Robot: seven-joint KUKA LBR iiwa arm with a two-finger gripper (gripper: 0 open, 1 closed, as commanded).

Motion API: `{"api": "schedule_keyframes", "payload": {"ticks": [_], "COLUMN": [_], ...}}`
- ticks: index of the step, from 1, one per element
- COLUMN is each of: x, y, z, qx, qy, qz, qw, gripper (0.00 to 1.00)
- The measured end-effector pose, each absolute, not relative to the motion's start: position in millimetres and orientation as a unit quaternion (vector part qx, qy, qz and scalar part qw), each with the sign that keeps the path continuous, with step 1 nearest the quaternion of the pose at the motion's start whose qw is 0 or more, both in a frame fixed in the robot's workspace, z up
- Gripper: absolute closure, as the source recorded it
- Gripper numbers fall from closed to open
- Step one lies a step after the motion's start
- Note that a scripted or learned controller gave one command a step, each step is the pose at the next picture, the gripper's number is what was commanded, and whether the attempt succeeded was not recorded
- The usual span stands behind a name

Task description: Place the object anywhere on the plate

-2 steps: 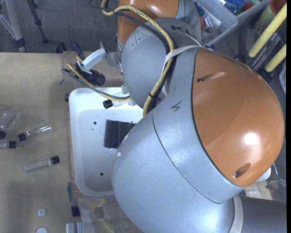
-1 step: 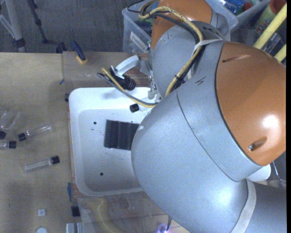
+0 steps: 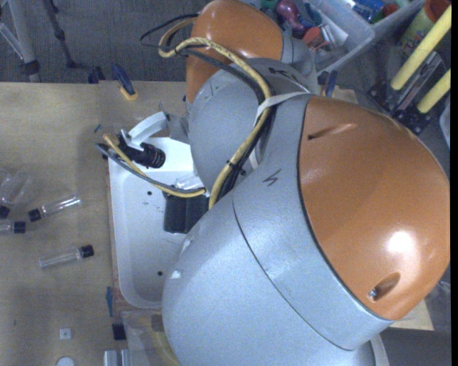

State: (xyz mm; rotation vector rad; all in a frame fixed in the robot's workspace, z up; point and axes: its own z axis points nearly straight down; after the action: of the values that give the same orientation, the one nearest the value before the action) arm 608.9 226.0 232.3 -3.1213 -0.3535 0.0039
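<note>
My grey and orange arm looms close to the camera and covers most of the bench. It reaches down over a shallow white bin, of which the left part is in sight. A black block at the arm's lower end, over the bin floor, looks like the body of my gripper. A black cable plug with yellow and black cables sticks out to the left above the bin's far edge. The arm hides the rest of the bin.
Several clear vials with black caps lie on the wooden bench left of the bin. A blue clamp sits at the bench's far edge. Boxes of colourful items stand at the back right.
</note>
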Motion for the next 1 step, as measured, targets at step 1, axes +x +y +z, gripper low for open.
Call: {"api": "schedule_keyframes", "payload": {"ticks": [1], "x": [646.2], "y": [225.3], "z": [247.3], "qx": [-0.963], "qy": [-0.269], "qz": [0.0024], "qw": [0.0], "gripper": [1.0]}}
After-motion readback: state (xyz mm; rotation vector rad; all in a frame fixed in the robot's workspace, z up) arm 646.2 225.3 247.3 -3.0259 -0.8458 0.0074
